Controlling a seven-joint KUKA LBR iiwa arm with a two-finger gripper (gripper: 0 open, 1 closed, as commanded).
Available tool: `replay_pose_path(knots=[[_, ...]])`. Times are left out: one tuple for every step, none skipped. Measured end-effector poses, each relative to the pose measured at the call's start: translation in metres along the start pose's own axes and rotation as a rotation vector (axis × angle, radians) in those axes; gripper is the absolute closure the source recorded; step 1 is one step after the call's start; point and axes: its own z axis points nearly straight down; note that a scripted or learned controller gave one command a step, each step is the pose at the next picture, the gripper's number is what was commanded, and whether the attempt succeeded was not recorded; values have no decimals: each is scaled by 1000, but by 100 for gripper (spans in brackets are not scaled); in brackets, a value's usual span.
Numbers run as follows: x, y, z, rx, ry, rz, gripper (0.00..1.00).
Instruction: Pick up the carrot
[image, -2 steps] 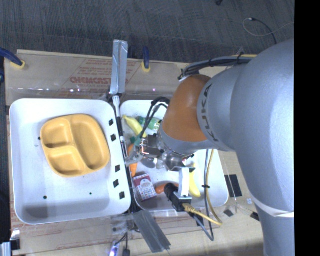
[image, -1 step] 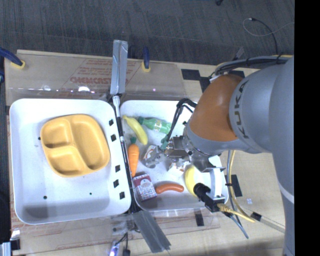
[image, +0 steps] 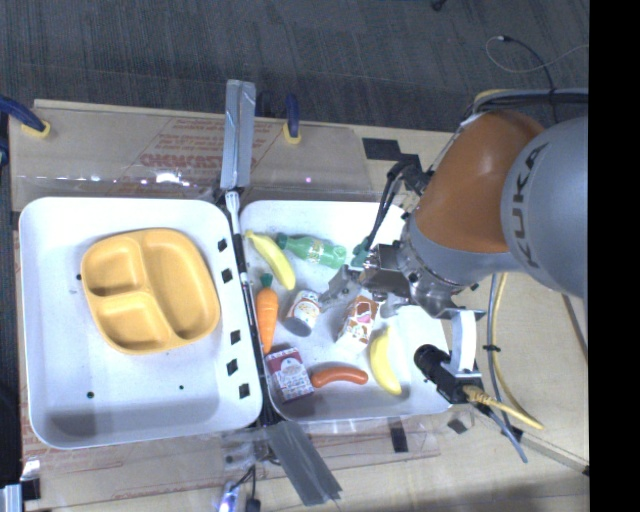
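Glossy plastic-looking carrot (image: 266, 314); smooth white bin (image: 330, 212), possibly plastic.

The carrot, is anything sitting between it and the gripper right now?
Yes. A small can lies between the carrot at the right bin's left wall and the gripper. A banana lies just above the carrot.
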Motion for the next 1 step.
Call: replay_pose_path(knots=[[16, -3, 20, 4, 0, 234, 0]])
